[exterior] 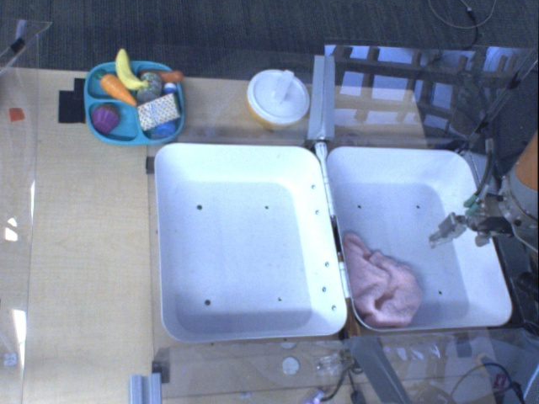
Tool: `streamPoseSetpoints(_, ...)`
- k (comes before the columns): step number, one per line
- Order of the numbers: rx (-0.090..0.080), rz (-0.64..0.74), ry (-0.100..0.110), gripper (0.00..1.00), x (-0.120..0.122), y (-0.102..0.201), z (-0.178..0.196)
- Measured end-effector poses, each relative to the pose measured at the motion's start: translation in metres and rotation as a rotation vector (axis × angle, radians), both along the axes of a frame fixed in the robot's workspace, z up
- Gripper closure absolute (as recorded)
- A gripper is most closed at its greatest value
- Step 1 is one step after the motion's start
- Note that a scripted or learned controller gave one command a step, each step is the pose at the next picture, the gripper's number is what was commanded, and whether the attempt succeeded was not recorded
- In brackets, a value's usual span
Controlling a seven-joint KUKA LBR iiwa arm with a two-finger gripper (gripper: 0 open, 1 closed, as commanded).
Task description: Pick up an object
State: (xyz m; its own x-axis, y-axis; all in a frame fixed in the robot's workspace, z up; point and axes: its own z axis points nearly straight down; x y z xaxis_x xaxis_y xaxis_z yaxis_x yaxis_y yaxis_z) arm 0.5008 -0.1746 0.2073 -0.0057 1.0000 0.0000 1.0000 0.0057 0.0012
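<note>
A crumpled pink cloth (383,289) lies in the near left corner of the right bin (396,162), against the wall shared with the left bin. My gripper (461,232) hangs over the right side of the same bin, reaching in from the right. It is above and to the right of the cloth and apart from it. It is open with nothing between its fingers (440,234).
The left bin (236,154) sits beside the right one. Behind it on the bench stand a blue tray (126,133) of toy food and a round white-lidded container (278,98). A metal frame (421,66) rises behind the right bin.
</note>
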Motion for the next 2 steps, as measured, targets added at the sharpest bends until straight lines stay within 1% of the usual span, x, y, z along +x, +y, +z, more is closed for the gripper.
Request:
streamPoseSetpoints(1,0.000,-0.114,-0.004,0.00,0.019,0.052,-0.111)
streamPoseSetpoints(2,0.000,-0.129,-0.002,0.00,0.020,0.066,-0.100)
